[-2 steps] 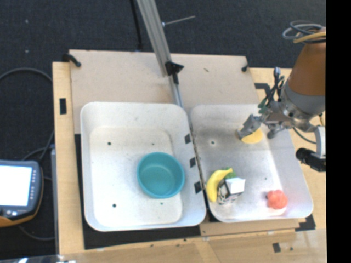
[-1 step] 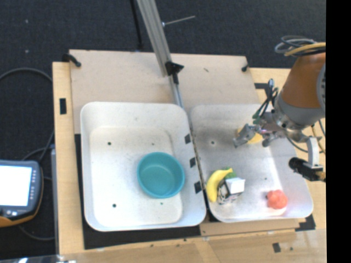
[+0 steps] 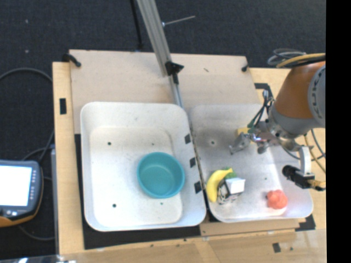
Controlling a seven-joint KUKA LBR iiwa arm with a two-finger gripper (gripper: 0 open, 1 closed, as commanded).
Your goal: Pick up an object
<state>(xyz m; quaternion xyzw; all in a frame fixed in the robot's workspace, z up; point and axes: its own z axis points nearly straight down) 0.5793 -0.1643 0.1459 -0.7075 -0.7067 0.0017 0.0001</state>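
Observation:
The right bin (image 3: pixel 290 210) holds a yellow banana (image 3: pixel 215 181) near its front left. A small white and grey block (image 3: pixel 232 189) lies against the banana's right side. A red lump (image 3: pixel 277 199) sits near the bin's front right corner. My gripper (image 3: pixel 239 145) hangs over the middle of the right bin, behind the banana and apart from it. Nothing shows in its grasp. A teal bowl (image 3: pixel 160 174) stands upright in the left bin (image 3: pixel 98 119).
A slanted metal pole (image 3: pixel 159 37) rises from the back of the bench between the two bins. A small yellow piece (image 3: pixel 243 131) shows just behind the gripper. A tablet screen (image 3: pixel 16 193) lies off the bench to the left.

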